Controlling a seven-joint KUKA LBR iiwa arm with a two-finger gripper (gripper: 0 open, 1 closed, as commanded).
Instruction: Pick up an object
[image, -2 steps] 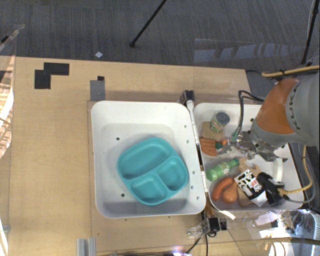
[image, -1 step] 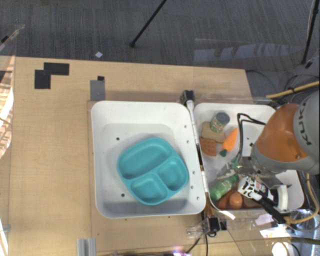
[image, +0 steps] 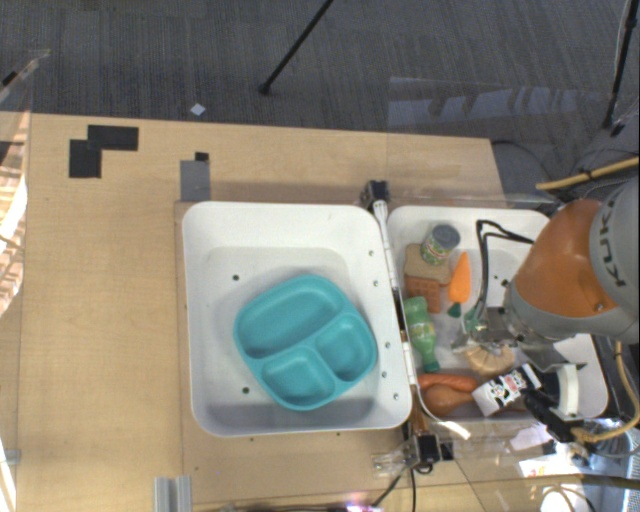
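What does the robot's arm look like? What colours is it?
The arm is fat and rounded, grey with a big orange band above the wrist. A black cable loops beside it. At the end is a metal gripper, small and silvery, over the right bin.

- I count two white bins: the left bin (image: 200, 330) and the right bin (image: 400, 225).
- One teal divided plate (image: 305, 342).
- One small jar (image: 437, 243).
- Two carrots: one upright (image: 459, 280), one lying (image: 447, 382).
- One green bottle (image: 420, 328).
- One black-and-white bottle (image: 505, 388).
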